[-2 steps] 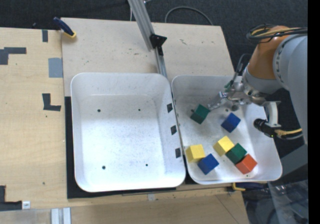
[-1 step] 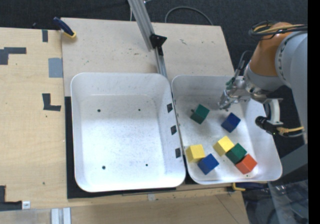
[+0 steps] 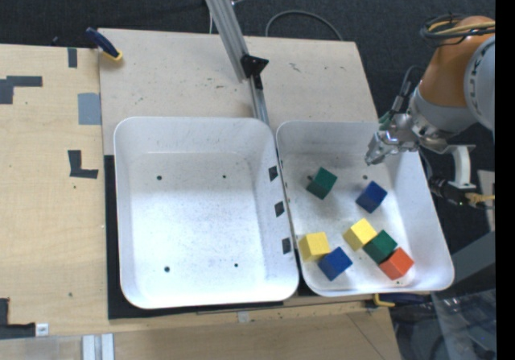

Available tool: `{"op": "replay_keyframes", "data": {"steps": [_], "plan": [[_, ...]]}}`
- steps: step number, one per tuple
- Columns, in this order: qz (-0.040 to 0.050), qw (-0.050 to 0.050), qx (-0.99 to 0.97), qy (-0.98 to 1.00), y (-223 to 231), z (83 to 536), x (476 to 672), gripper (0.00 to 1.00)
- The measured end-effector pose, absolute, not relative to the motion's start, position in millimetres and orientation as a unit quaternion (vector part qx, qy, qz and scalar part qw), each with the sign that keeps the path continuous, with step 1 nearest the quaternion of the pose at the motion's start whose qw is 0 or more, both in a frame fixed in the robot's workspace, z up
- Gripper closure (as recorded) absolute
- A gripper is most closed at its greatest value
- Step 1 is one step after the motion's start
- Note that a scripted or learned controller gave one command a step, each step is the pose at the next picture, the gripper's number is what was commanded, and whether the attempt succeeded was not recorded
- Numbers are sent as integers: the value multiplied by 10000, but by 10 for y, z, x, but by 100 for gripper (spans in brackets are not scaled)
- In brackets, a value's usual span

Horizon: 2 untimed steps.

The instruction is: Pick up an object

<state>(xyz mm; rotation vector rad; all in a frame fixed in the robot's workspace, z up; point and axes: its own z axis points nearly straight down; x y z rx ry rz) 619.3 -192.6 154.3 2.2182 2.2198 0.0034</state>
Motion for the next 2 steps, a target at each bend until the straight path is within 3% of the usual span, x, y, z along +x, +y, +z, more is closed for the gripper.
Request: {"op": "replay_keyframes", "data": {"steps": [1, 2], "plan": [[12, 20, 7066, 7076, -1923, 2076, 6205, 100], [3, -8, 7047, 7095, -1341, 2043, 6321, 100]]}}
